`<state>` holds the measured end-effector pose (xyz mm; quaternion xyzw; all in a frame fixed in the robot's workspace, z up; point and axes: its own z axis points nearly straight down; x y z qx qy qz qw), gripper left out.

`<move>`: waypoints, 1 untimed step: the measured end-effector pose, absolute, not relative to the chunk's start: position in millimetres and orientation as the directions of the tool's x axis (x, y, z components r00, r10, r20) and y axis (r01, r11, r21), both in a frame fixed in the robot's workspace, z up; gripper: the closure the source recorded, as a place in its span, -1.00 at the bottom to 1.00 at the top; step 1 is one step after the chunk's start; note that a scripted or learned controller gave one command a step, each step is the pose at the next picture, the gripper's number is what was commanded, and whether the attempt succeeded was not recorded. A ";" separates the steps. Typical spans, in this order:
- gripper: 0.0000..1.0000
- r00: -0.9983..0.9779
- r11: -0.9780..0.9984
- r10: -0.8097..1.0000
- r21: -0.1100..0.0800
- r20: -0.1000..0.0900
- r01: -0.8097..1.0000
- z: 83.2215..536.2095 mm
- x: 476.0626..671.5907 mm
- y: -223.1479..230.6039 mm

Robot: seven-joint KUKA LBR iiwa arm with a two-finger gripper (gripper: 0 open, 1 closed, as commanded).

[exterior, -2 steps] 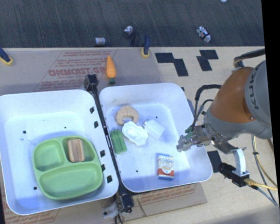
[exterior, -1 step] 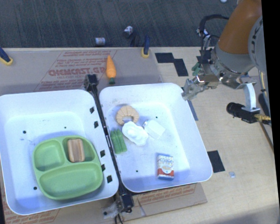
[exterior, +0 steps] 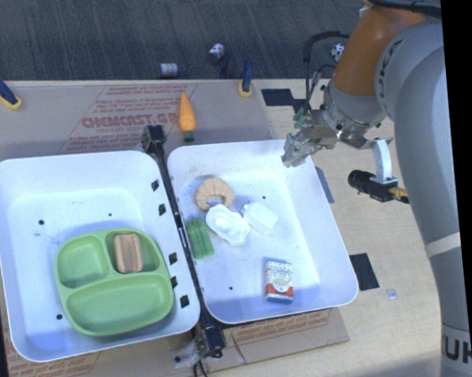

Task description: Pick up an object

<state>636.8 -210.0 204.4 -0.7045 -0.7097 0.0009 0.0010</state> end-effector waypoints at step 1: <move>-1.00 -0.008 0.008 1.000 -0.002 0.000 1.000 205.2 637.0 -210.4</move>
